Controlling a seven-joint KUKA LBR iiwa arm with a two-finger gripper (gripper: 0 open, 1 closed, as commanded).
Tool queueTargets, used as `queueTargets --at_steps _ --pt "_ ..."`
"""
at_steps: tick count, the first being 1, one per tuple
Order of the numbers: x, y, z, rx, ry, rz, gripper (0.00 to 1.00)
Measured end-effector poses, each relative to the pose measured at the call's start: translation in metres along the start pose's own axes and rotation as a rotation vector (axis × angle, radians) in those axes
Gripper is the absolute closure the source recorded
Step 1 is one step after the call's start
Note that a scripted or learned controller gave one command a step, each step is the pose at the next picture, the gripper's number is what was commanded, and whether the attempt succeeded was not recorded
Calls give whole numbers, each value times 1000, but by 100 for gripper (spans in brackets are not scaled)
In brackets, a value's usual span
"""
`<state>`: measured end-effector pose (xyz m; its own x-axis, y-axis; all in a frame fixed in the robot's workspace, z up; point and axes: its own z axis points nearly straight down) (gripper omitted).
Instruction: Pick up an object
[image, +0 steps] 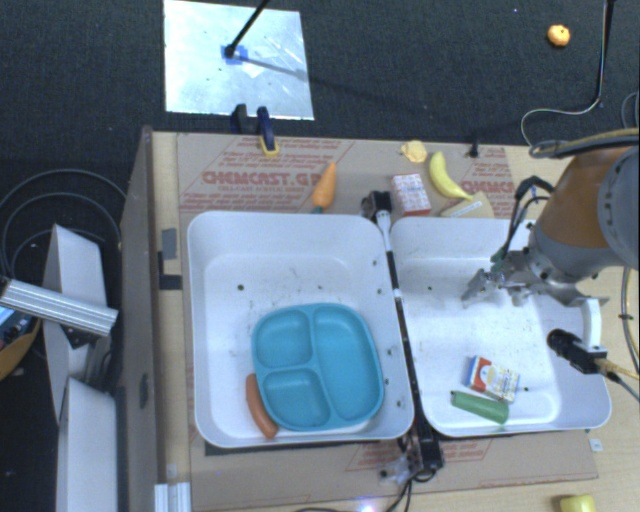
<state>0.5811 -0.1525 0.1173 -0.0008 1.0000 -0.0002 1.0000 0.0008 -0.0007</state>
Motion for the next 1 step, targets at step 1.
queueTargets --at_steps 1 --pt "13 -46 -28 -1 0 1 0"
